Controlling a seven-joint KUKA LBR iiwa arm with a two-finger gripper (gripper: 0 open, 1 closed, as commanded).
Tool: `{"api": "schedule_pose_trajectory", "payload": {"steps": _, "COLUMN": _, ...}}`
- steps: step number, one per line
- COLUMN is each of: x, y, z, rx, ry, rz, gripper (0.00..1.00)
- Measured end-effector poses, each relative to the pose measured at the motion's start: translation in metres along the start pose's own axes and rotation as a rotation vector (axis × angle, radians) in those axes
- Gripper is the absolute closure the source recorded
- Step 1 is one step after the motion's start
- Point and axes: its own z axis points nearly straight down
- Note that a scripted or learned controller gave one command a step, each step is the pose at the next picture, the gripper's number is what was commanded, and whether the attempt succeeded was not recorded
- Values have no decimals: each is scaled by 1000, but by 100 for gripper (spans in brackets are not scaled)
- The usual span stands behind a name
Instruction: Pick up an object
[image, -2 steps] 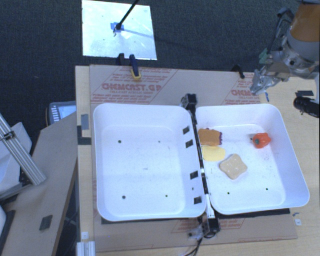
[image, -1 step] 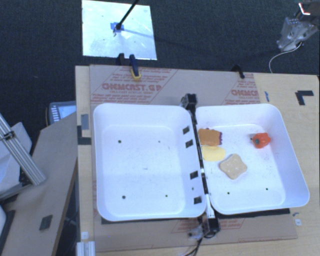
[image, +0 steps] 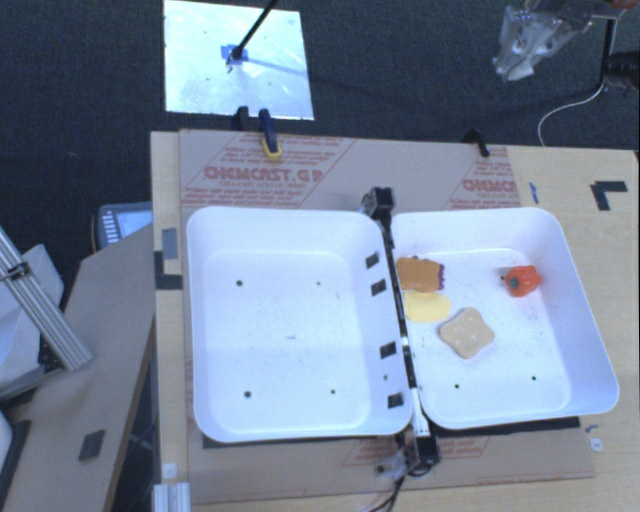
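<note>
The right bin (image: 560, 240) holds several small items. An orange-brown waffle-like piece (image: 419, 273) with a purple edge lies by the bin's left wall. Just below it is a flat yellow piece (image: 428, 307), and a tan toast-shaped piece (image: 466, 333) lies lower right of that. A small red-orange pepper-like object (image: 520, 281) sits toward the right side. My gripper (image: 521, 52) hangs high at the top right of the view, well above and behind the bins, with nothing visible in it.
The left bin (image: 210, 330) sits beside the right one, joined by a black-clipped divider (image: 392, 320). A shiny metal plate (image: 238, 60) lies on the dark floor behind. A white cable (image: 565, 108) loops at the upper right. An aluminium rail (image: 40, 310) slants at the left.
</note>
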Motion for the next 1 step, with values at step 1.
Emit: {"api": "schedule_pose_trajectory", "payload": {"steps": 1, "x": 80, "y": -3, "z": 2, "rx": 4, "ry": 1, "rz": 0, "gripper": 100}}
